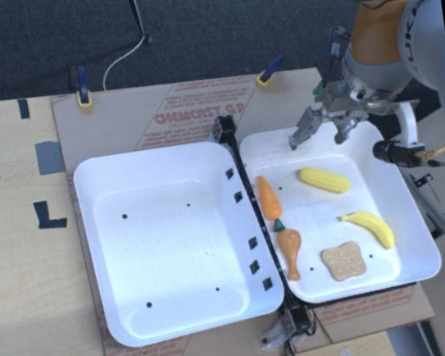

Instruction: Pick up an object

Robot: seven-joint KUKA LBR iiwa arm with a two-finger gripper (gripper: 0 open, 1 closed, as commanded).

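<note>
- Your gripper point(321, 131) hangs spread and empty over the right bin's point(414, 269) far edge, likely poised to descend
- Nearest pick: the corn point(325, 180) just below it, lying clear of the other items

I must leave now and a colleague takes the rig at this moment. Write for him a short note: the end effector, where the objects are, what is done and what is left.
End effector: open, holding nothing, hanging above the far edge of the right bin.
Objects, all lying in the right bin: carrot along the left wall; drumstick just below it; corn cob near the far middle; banana towards the right; bread slice at the near side.
Done: nothing picked yet.
Left: descend onto one object, grip it and lift. The corn cob looks closest to the end effector.
</note>
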